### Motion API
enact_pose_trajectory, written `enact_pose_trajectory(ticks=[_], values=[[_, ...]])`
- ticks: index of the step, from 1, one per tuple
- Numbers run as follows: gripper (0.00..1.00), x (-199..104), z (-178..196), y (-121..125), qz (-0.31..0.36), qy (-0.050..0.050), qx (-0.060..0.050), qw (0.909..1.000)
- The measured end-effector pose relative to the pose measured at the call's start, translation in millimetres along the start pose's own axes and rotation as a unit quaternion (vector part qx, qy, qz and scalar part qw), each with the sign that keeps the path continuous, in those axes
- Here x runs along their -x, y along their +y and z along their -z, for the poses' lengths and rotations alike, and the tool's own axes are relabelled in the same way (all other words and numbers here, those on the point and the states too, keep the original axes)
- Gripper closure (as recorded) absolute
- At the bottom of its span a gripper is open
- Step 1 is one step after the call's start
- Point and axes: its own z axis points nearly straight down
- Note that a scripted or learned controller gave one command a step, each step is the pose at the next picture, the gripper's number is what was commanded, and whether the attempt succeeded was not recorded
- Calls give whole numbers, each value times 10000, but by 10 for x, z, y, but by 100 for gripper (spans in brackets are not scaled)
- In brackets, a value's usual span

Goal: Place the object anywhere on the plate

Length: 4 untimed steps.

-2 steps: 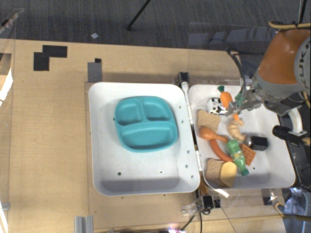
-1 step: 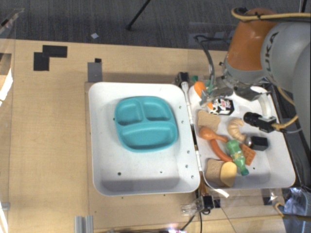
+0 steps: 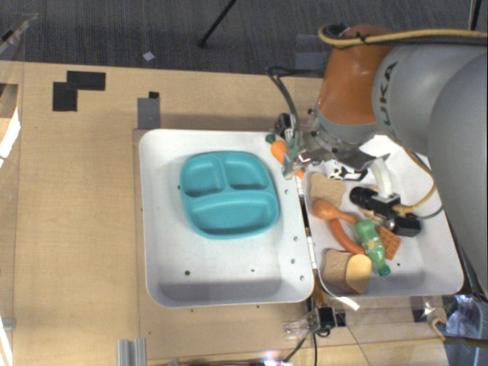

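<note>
The end effector (image 3: pixel 293 155) is hovering at the bins' divide; its grip state I cannot tell. The teal plate (image 3: pixel 227 193) is lying left of it, the toy pile (image 3: pixel 358 231) just right.

A robotics lab: a wooden bench (image 3: pixel 76 227) marked with black tape (image 3: pixel 76 88), two white bins (image 3: pixel 229 288), loose cables (image 3: pixel 286 97), grey carpet (image 3: pixel 152 14) beyond.

A teal divided plate (image 3: pixel 227 193) sits in the left bin (image 3: pixel 164 277), toward its back edge. The right bin (image 3: pixel 435 277) holds a jumble of toy food. The gripper (image 3: pixel 293 155) hangs over the seam between bins, near their back edges.
</note>
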Motion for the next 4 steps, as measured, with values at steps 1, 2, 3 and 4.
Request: enact_pose_trajectory(ticks=[1, 2, 3, 4], values=[[100, -635, -3, 529, -700, -2, -1, 9975], [0, -614, 1, 524, -704, -13, -2, 9975], [100, -620, 125, 548, -666, -22, 34, 9978], [0, -621, 120, 545, -659, -23, 28, 9978]])
